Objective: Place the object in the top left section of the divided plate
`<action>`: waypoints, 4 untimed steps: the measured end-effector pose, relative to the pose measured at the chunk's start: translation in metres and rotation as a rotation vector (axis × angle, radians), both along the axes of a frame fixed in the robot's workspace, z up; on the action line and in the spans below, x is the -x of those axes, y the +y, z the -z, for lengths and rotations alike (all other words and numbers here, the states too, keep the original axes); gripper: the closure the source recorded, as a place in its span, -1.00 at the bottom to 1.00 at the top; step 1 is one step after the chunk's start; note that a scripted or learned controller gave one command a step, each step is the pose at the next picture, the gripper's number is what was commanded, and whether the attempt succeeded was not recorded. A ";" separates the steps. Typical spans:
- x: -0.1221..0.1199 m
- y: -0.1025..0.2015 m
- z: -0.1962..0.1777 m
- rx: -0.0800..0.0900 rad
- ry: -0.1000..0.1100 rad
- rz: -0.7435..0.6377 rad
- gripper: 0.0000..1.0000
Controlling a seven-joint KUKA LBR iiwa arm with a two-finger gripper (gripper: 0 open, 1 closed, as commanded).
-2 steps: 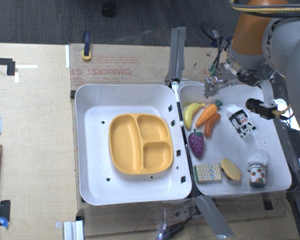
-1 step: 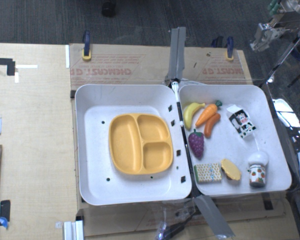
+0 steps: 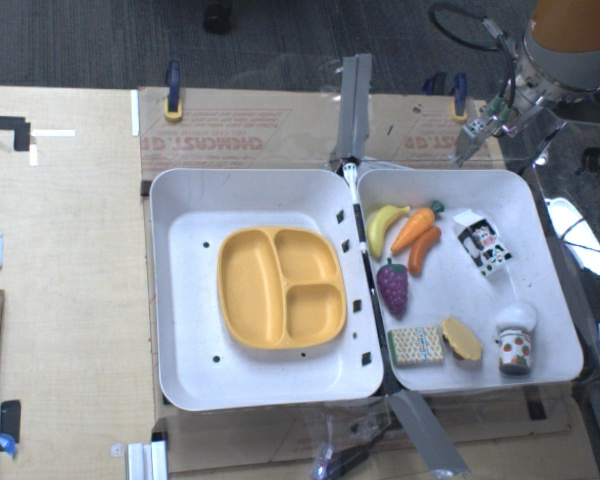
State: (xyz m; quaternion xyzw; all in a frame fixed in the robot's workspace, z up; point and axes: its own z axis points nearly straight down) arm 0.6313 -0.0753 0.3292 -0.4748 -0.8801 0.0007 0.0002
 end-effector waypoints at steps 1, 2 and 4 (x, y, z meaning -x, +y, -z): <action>0.037 0.022 0.073 0.000 0.000 -0.079 1.00; 0.085 0.120 0.070 -0.001 -0.001 -0.261 1.00; 0.105 0.094 -0.008 -0.001 -0.001 -0.567 1.00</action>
